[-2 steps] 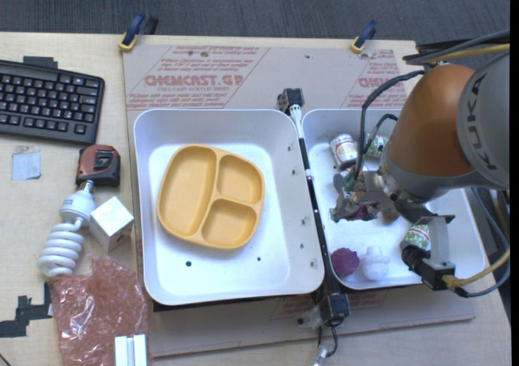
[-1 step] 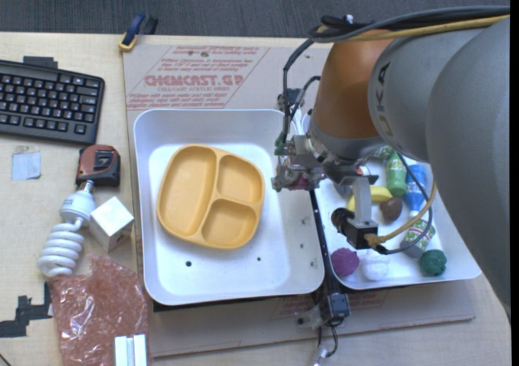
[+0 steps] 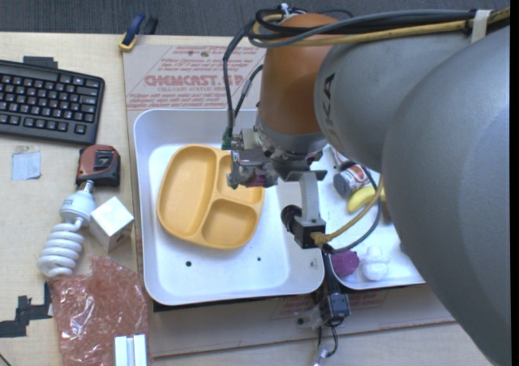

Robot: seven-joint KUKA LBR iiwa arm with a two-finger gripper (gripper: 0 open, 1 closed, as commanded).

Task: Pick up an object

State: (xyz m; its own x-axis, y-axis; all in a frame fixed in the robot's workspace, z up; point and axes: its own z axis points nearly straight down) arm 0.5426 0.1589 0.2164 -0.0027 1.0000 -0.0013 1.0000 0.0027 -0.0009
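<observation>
Jaws unreadable on my feed; the gripper (image 3: 243, 168) sits at the yellow plate's (image 3: 193, 194) three o'clock rim, pickup seemingly not yet done.

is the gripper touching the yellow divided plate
Cannot tell. In the camera view the gripper overlaps the yellow divided plate's right edge, but the slanted look-down hides any gap.

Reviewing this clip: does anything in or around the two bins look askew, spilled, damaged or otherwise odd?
Nothing looks spilled or broken. The yellow divided plate lies flat but turned at an angle in the left bin. The hand sits over the plate's right edge. Loose clutter, a spiral bulb and tape measure, lies outside the bins.
</observation>
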